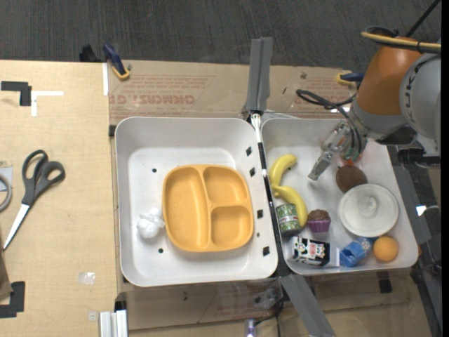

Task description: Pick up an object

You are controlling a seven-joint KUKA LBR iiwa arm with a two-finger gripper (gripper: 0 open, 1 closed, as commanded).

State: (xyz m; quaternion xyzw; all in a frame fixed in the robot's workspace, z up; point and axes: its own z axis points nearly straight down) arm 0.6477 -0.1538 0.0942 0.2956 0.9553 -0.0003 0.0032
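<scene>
Floor [175, 12]: dark grey carpet with a fine diagonal weave, running across the top of the view. Counter [56, 209]: light plywood, clean, grain visible. A brown cardboard sheet [182, 93] with reversed red lettering lies flat on the counter at the far side, held at its left corner by a blue and yellow clamp [116, 62]. Black brackets [17, 93] sit at the counter's left edge, with a strip of white tape [49, 95] just beside the upper one. Scissors [31, 188] with black handles lie on the left, blades pointing toward the near edge. Lighting is even, shadows soft.
</scene>
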